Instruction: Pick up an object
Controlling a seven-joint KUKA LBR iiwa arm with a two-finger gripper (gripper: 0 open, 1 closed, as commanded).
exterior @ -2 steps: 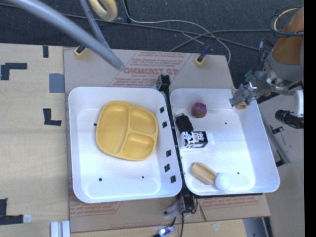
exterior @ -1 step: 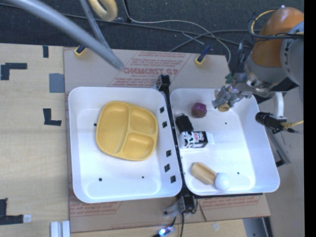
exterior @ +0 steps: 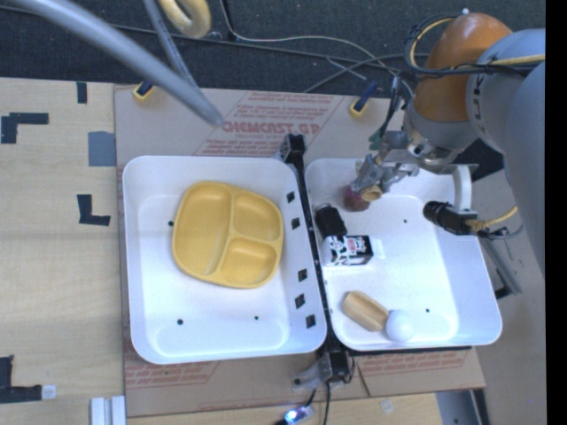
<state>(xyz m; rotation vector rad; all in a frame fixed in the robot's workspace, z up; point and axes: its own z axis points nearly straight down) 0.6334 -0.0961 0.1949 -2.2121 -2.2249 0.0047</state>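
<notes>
gripper [exterior: 370, 184]: hovering at the right bin's [exterior: 461, 321] back-left corner, clamped on a small reddish ball [exterior: 355, 200], looks like
ball: probably light, roundish, best pinched across the middle

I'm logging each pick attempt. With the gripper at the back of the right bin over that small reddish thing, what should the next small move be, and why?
Probably a short straight lift. The gripper sits right at the small reddish object near the right bin's back wall, but the view does not settle whether it is gripped. A slight rise would show whether the object comes up.
</notes>
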